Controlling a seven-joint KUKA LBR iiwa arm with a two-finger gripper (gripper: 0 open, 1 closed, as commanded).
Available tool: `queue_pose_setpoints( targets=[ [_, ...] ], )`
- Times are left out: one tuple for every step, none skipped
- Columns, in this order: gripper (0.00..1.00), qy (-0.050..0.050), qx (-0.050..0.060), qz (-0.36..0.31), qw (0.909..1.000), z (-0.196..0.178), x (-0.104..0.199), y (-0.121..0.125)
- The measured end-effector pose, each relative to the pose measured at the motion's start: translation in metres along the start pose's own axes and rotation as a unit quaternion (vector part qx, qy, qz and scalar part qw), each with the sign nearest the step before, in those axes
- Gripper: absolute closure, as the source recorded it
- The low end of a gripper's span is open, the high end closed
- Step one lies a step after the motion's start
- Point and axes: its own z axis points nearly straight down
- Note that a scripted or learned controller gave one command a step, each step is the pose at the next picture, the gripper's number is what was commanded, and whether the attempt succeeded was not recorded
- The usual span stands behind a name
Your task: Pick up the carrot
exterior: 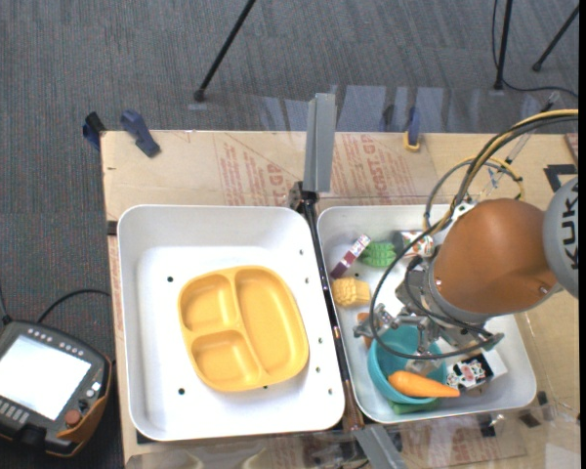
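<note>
Reaching in from the right, the arm (493,257) hung low over the right bin (523,374), its orange band covering most of the end effector (425,332); whether its fingers were spread or pressed together could not be told. The carrot (423,385) lay just below the end effector, resting across the front rim of a teal bowl (383,367). A corn cob (350,291) sat up and to the left of it, with a green toy (379,254) beyond. Well to the left, a yellow divided plate (242,327) lay in the left bin (146,262) on the tabletop (205,169).
</note>
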Motion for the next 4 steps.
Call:
queue_pose_setpoints(
  targets=[
    [0.00, -0.004, 0.002, 0.005, 1.0000, -0.001, 0.006, -0.002],
    [0.00, 0.002, -0.002, -0.055, 0.9985, 0.001, 0.002, 0.004],
    [0.00, 0.004, -0.011, -0.328, 0.9445, 0.005, 0.012, 0.008],
    [0.00, 0.011, -0.018, -0.266, 0.9639, 0.009, 0.018, 0.021]
  ],
)
